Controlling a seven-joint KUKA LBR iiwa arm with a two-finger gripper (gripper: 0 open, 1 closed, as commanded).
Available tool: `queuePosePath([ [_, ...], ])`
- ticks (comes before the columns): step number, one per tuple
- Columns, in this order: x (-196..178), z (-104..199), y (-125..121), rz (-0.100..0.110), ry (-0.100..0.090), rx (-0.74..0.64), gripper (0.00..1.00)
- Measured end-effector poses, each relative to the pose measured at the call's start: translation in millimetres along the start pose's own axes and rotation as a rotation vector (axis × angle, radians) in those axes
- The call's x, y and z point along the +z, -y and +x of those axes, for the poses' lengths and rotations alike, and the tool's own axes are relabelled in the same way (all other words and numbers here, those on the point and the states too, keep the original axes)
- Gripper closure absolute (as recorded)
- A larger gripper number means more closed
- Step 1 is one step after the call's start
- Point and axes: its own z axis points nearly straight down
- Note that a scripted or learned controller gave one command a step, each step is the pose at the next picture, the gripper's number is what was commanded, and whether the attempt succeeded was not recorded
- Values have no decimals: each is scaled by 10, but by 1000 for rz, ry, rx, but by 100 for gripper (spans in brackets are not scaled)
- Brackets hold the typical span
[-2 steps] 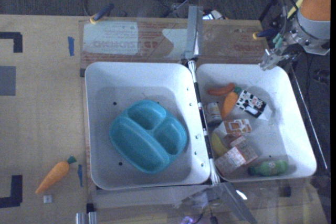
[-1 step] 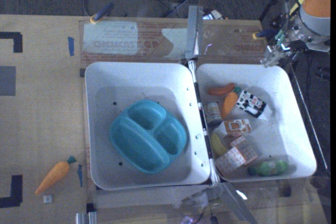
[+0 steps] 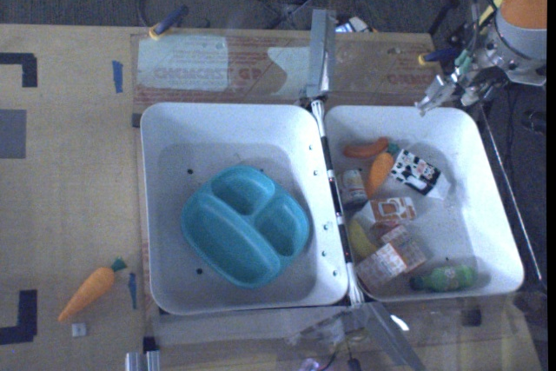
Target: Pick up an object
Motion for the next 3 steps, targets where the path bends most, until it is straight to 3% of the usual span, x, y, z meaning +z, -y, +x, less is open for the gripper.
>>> queuePosePath([
  [1, 1552, 286, -71, 20, -13, -202, 0],
  [2, 1415, 267, -100, 8, -8, -200, 100],
  [3, 174, 305, -126, 9, -7, -96, 100],
])
